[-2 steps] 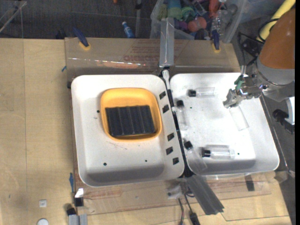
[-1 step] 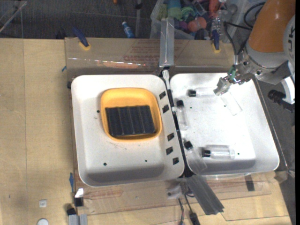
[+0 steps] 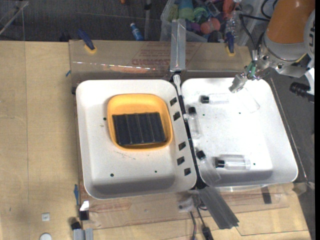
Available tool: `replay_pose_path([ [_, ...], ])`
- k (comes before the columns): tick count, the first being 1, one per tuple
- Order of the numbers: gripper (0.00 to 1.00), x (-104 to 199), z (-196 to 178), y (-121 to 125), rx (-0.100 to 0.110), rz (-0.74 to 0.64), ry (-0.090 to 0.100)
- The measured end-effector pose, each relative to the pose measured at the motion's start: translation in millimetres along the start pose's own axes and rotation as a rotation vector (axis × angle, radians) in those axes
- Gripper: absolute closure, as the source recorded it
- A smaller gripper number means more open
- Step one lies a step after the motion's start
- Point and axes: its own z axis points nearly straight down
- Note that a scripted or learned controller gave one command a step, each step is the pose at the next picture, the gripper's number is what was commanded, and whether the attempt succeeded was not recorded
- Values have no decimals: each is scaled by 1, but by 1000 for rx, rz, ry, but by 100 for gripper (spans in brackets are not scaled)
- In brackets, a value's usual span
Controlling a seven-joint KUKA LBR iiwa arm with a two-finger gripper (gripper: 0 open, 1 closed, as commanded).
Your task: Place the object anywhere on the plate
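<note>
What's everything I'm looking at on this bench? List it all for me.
Bins: 2, white, side by side on the bench, left and right.
Plate: 1, orange-yellow, in the left bin.
Ridged slab: 1, dark grey, lying on the plate.
Clear tubes with black caps: 2, right bin, one at the back, one at the front.
Box of toys: 1, mixed colours, behind the bins.
Arm: 1, grey with orange band, upper right.
End effector: 1, above the right bin's back edge.

1. Left bin (image 3: 90, 134): yellow plate (image 3: 139, 104) with dark ridged block (image 3: 139, 128) fills the middle; bare floor around it.
2. Right bin (image 3: 280, 149): two clear tubes (image 3: 231, 162), well apart; open floor between.
</note>
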Motion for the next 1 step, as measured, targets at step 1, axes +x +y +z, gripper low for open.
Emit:
replay_pose_path([
  [1,100,-10,-89,-6,-1,-221,-1],
])
